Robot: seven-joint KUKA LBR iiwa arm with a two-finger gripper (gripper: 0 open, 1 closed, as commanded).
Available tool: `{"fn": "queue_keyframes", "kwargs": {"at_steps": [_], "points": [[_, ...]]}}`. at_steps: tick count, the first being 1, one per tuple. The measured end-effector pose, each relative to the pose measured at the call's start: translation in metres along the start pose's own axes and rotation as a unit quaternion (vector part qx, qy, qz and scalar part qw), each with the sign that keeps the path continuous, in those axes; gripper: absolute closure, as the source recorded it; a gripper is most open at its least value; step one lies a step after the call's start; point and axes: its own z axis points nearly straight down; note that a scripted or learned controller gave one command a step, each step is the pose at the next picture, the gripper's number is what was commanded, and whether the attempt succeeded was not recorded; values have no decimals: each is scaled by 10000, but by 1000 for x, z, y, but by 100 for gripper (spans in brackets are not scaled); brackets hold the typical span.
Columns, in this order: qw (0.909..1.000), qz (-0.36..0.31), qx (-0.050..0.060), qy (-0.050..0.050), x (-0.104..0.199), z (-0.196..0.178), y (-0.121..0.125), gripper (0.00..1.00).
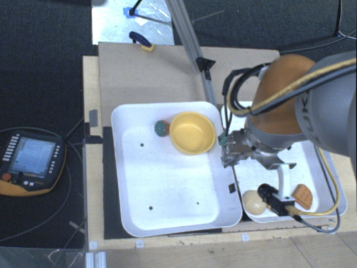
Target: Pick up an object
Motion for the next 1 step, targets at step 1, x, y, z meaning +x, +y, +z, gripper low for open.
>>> {"fn": "queue_keyframes", "kwargs": {"at_steps": [1], "points": [[10000, -3, 4, 0, 52, 10, -7, 100]]}}
